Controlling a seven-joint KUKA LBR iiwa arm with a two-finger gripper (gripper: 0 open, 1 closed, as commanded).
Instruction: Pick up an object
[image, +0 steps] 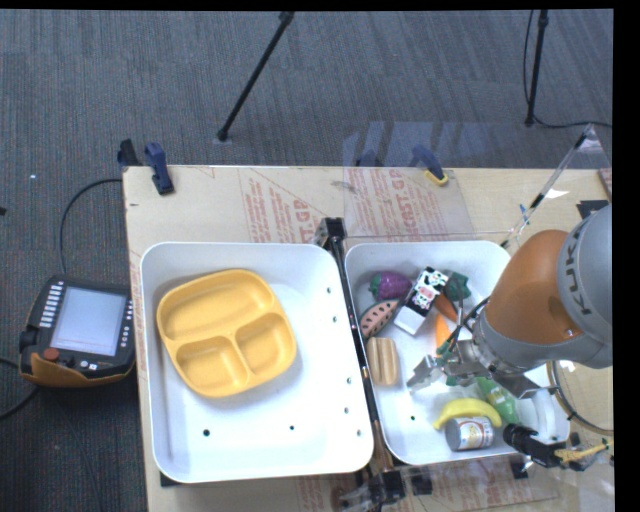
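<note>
I am the arm, and my pincer (428, 374) hangs low inside the right bin (400, 440), with its two metal fingers spread a little apart and nothing between them. Just to the left of my pincer lies a tan bread roll (383, 360), close but not touching. Below my pincer and a bit to the right is a yellow banana (466, 411), and right under that is a small tin can (470, 433) lying on its side. Just to the right of the banana there is a green thing (501, 404) that I cannot make out well. Above my pincer is a little box with a cow on it (424, 296), and an orange carrot (447, 312) lies just beside that box. Up and to the left of my pincer are a purple eggplant (392, 285) and a pink striped toy (377, 319). Far to the left of my pincer is the other bin (175, 440), and a yellow tray with three parts (226, 331) rests inside it
</note>
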